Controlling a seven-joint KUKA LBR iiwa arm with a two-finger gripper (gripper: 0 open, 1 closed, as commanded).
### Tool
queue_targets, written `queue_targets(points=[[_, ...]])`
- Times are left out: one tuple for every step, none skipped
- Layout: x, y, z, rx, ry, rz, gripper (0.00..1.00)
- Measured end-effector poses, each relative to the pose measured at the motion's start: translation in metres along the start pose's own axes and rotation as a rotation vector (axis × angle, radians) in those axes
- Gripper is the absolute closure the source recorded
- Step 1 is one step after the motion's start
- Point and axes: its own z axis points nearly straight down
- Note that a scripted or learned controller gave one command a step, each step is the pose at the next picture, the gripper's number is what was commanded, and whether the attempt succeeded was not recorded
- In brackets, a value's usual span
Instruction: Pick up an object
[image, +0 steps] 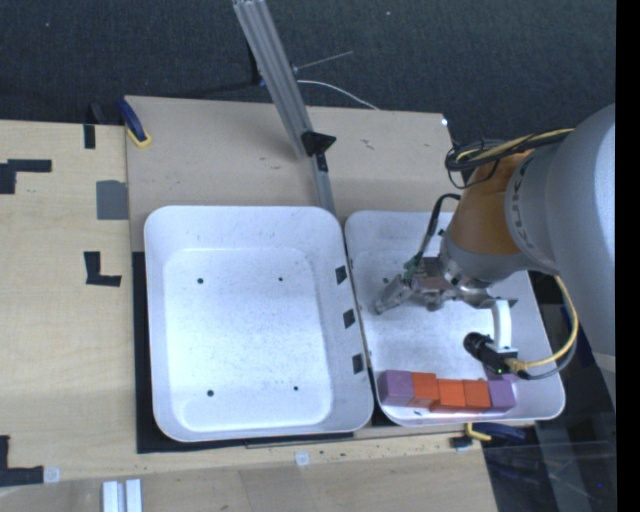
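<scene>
We find the row of blocks (450, 391), purple at both ends and orange between, lying against the near wall of the right bin (545, 330), its long axis running along that wall, left to right in view. The pincer (392, 298) hangs apart from it over the bin's middle; whether it is open or closed we cannot tell. We judge the risk to be a fouled descent: hard against the wall, the row leaves little clearance, and a grip might lift only part of it.
</scene>
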Motion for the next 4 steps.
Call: queue_targets(points=[[0.062, 0.064, -0.11, -0.014, -0.001, -0.001, 0.0], [0.059, 0.06, -0.114, -0.003, -0.003, 0.002, 1.0], [0.075, -0.039, -0.136, -0.001, -0.002, 0.007, 1.0], [0.12, -0.03, -0.11, 0.0, -0.001, 0.001, 1.0]])
